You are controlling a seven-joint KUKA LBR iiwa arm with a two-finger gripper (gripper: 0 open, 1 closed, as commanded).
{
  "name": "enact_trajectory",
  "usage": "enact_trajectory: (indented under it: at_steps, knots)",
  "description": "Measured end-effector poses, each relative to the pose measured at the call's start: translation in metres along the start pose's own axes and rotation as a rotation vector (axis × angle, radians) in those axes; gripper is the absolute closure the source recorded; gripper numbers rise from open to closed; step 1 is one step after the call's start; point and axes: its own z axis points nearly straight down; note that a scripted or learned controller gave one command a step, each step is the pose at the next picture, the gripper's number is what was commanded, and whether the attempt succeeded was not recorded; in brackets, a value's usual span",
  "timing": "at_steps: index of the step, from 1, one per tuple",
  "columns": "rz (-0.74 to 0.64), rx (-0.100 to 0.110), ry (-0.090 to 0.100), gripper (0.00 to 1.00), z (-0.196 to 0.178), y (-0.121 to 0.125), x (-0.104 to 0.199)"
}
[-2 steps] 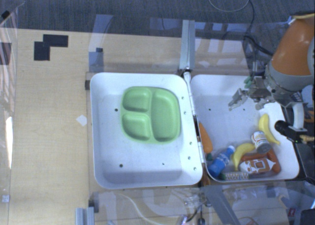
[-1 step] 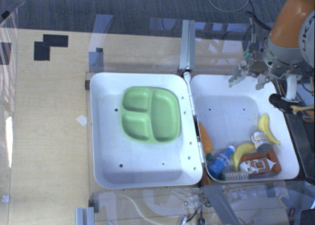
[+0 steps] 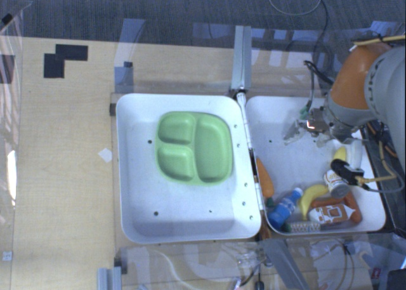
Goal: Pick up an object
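Arm (image 3: 374, 85) reaches in from the right over the right bin (image 3: 279, 117). Pincer (image 3: 301, 129) hangs above the bin's bare upper floor; its metal fingers are small and glinting, and I cannot tell whether they stand apart or together. Nothing visible between them.

Candidate objects sit well apart from the pincer, crowded along the bin's lower edge: blue bottle (image 3: 287, 205), banana (image 3: 312, 197), a brown-and-white packet (image 3: 334, 212). A carrot-like orange piece (image 3: 265, 179) lies against the left wall. A yellow item (image 3: 340, 154) and a dark-topped container (image 3: 336, 178) sit near the arm's cables.

Risks, as judged: closing where it hangs would catch nothing. In the heap, items touch, so the fingers could strike two at once or push one aside. The orange piece hugs the wall, leaving little room for a finger. The bottle looks smooth and rounded, likely to slip. The banana's curve may roll.

Left bin (image 3: 136, 174) holds a green compartment tray (image 3: 194, 146), matte moulded plastic. Bins are glossy white with rounded corners; bench (image 3: 63, 168) is pale wood grain.
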Motion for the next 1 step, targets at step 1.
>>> enact_trajectory:
  at_steps: [1]
  knots:
    - [-0.050, 0.006, 0.001, 0.00, -0.0051, -0.0670, -0.0094]
